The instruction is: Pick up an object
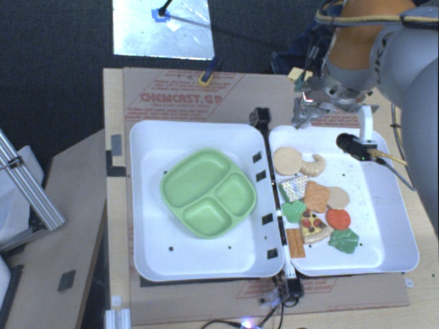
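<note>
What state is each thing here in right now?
End effector: above the right bin's far edge, holding nothing visible.
Green tray: flat in the left bin, compartments bare.
Toy foods: clustered in the right bin, touching.
Left bin: holds the tray.

Two bins side by side on the bench [116, 204]

The divided tray [208, 193] lies mid-way in the left bin [154, 256]. In the right bin [391, 242], toy food [312, 204] clusters by the shared wall, from 11 to 7 o'clock. The pincer [304, 120] hangs at that bin's 11 o'clock rim. A flat sheet [164, 20] lies at the bench's 12 o'clock.
</note>
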`<act>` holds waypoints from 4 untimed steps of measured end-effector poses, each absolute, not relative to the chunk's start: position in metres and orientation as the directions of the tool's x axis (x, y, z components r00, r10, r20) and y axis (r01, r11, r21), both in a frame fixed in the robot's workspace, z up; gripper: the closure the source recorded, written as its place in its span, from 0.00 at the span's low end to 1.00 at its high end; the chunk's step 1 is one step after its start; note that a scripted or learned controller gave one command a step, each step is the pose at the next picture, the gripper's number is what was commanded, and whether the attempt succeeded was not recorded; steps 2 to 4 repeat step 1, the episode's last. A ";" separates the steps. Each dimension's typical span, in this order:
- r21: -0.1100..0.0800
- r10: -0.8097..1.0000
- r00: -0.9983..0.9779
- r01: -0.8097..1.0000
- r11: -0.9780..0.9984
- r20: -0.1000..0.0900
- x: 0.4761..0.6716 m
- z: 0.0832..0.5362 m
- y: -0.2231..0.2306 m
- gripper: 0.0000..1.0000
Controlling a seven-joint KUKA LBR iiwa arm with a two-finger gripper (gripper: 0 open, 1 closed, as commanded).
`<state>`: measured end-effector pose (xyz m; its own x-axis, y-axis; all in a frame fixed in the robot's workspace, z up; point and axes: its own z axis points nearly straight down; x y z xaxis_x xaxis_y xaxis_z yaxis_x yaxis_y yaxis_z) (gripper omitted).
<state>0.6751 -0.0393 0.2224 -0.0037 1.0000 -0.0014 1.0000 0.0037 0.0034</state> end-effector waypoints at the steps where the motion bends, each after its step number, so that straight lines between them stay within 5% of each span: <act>1: 0.002 1.000 0.000 1.000 0.000 -0.001 0.669 0.221 -0.050 1.00; 4: 0.002 1.000 0.000 1.000 0.000 -0.001 0.669 0.221 -0.050 1.00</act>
